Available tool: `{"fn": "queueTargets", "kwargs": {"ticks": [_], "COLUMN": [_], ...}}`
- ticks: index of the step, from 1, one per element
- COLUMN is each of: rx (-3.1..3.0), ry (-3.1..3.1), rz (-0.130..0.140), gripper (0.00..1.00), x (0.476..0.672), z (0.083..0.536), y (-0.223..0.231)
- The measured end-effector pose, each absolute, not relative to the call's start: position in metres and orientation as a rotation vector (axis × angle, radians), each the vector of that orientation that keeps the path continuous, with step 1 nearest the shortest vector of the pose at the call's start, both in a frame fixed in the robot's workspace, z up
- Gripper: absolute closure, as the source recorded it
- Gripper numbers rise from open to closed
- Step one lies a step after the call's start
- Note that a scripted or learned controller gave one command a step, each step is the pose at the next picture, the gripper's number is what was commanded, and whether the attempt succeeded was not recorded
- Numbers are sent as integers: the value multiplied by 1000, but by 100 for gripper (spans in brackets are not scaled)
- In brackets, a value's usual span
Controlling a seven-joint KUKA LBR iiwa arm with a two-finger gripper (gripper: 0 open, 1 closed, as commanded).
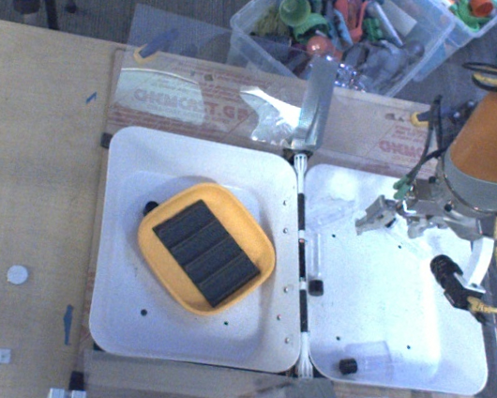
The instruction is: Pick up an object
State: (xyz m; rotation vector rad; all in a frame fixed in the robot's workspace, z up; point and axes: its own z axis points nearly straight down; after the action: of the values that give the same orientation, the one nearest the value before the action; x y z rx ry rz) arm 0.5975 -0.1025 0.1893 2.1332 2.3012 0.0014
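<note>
Nearest to the camera, the near rims of two white bins are seen side by side on the wooden bench (17, 162). A tiny white disc (17, 274) lies on the bare bench, well to the left of the bins.

In the right bin (447, 367), a small black piece (348, 364) sits close to the near edge. Most of this bin's floor is bare white, so lots of open room is found there.

In the left bin (117, 218), a big yellow pad with a dark ribbed top (206, 248) is placed in the middle, turned at a slant. A small black thing (151, 208) peeks out from under its far left corner. Bare floor is left all around the pad, with more of it along the left and near sides. Its right corner comes near the wall shared by the two bins.

Farther back, the gripper (389, 213) hangs over the far part of the right bin, close to the far rim. Its fingers are seen spread apart, and nothing is held between them. A black part with a yellow cable (451, 280) is seen beside the right rim.

Beyond the bins, a clear box of colourful toys (356, 22) is kept.
</note>
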Motion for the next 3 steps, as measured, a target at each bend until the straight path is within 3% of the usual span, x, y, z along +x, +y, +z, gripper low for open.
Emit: {"fn": "queueTargets", "kwargs": {"ticks": [1,2,3], "rx": [1744,1833,1757], "ry": [2606,2552,2601], "rz": [4,0,2], "gripper": [0,0,0], "x": [626,549,560], "z": [185,188,284], "y": [-28,-37,-14]}}
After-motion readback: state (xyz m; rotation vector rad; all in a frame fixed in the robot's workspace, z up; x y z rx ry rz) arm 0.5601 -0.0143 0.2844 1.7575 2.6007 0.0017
